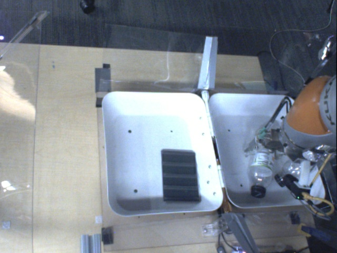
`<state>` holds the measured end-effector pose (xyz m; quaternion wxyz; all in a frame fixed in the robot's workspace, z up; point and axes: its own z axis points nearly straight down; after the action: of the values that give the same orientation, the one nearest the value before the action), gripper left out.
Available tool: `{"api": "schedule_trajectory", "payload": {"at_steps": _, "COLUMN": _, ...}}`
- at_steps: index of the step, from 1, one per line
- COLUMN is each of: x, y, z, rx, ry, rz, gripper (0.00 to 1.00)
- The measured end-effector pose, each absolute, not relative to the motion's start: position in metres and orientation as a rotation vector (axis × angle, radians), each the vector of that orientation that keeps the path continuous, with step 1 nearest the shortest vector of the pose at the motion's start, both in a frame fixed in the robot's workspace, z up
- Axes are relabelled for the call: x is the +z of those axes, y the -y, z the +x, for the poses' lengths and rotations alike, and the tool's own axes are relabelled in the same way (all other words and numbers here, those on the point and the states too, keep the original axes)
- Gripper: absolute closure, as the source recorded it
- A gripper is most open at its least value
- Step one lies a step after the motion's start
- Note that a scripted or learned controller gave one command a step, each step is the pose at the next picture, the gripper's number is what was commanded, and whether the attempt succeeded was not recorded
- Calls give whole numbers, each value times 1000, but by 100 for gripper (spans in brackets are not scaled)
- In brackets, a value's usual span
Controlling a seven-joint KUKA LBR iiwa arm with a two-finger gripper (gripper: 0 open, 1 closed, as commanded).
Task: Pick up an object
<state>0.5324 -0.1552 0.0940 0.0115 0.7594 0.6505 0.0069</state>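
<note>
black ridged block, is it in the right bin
No, the black ridged block lies in the left bin; the right bin holds a clear bottle.

Floor: we see dark carpet (pixel 158 9) along the top.
Tabletop: pale wood (pixel 58 157), a clear panel (pixel 21 115) over its left part.
Light: we note glare at left.

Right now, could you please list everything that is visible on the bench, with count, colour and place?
white bins: two, white, side by side on the bench
ribbed block: one, black, lying flat in the left bin, toward its near edge
bottle: one, clear with a black cap, lying in the right bin, cap toward the near edge
bench: one, light wood, under both bins
arm: one, grey with an orange band, over the right bin
end effector: one, just above the bottle
</note>
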Motion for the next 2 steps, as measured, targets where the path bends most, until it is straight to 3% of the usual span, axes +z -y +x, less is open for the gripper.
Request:
{"api": "schedule_trajectory", "payload": {"at_steps": 1, "x": 94, "y": 137, "z": 517, "rx": 23, "ry": -2150, "rz": 2253, "gripper": 0}}
{"api": "schedule_trajectory", "payload": {"at_steps": 2, "x": 105, "y": 135, "z": 519, "rx": 30, "ry": -2150, "rz": 2249, "gripper": 100}}
